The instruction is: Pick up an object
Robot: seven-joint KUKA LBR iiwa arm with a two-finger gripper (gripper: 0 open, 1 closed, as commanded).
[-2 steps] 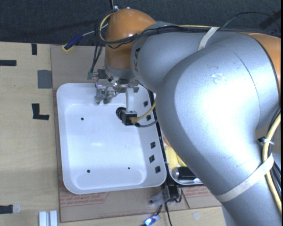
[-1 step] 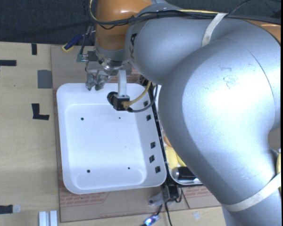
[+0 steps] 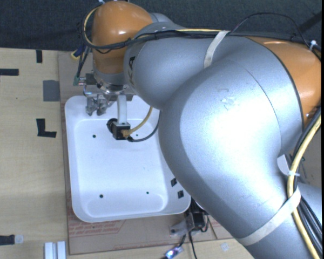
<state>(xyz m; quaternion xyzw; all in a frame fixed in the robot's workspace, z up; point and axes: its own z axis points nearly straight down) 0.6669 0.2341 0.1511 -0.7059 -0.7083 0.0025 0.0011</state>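
My gripper (image 3: 96, 108) hangs over the far left corner of the left white bin (image 3: 92, 198), close to its rim. A small black part (image 3: 119, 129) on a cable hangs from the wrist beside it, just above the bin floor. The orange band (image 3: 114, 28) sits right above the wrist. No loose object shows on the visible part of the bin floor. The bulky grey arm (image 3: 232, 128) covers the bin's right side and everything further right.
The bin stands on a tan bench (image 3: 21, 161) with black tape marks at the left. Cables and a small fitting (image 3: 186, 228) lie by the bin's near right corner. A yellow cable runs down the arm at the far right.
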